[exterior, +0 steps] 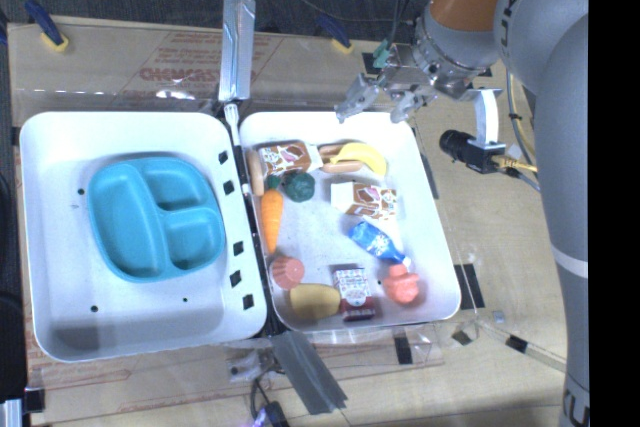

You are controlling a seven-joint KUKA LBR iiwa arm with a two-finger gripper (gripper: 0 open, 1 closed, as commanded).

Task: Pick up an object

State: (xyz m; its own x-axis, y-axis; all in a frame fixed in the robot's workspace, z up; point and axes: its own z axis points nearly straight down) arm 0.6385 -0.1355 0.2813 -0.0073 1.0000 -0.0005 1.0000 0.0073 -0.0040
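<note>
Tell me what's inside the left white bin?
A blue tray with compartments lies inside the left bin. The bin floor under the tray is covered, so anything there can't be seen.

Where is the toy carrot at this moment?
In the camera view, the carrot lies in the right bin, along its left wall. It sits just below the dark green piece and above the round pink piece.

Two white bins [40,245] (side by side), one blue tray [155,215], one carrot [271,218].
</note>
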